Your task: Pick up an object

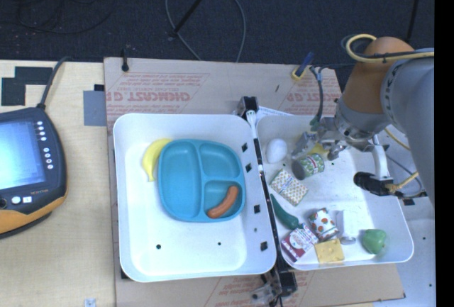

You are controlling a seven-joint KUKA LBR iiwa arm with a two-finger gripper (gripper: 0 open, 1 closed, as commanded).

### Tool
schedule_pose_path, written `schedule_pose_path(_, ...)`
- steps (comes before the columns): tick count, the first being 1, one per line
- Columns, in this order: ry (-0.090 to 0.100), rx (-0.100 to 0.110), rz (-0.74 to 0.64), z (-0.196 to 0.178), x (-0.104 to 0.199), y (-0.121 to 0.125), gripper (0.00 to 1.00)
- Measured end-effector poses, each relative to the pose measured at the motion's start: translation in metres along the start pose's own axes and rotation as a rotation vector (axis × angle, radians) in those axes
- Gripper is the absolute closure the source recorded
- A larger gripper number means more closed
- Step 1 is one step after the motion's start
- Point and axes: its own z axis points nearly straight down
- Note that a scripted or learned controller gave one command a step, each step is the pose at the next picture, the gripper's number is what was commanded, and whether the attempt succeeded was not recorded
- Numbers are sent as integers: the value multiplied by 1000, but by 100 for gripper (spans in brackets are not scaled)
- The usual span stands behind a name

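Observation:
My gripper (320,147) hangs low in the right bin (397,217), near its back left part, with the grey arm and orange band rising to the right. A small green-and-grey can (309,164) lies tilted right under it, touching or nearly touching the tool. A white egg (275,150) lies just left of the can. In front of it sits a checkered packet (289,186). Nothing is lifted off the bin floor.
Toward the right bin's front lie a dark green vegetable (285,213), a red-and-white tin (323,222), a red packet (301,238), a yellow cheese block (329,251) and a green fruit (373,240). The left bin (135,227) holds a blue divided plate (186,181) with a sausage (223,203), and a banana (151,157).

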Motion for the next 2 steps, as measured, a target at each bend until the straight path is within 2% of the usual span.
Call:
schedule_pose_path(1, -4, -9, 2, 10, 44, -55, 0)
schedule_pose_path(2, -3, -9, 4, -1, 43, -53, 100)
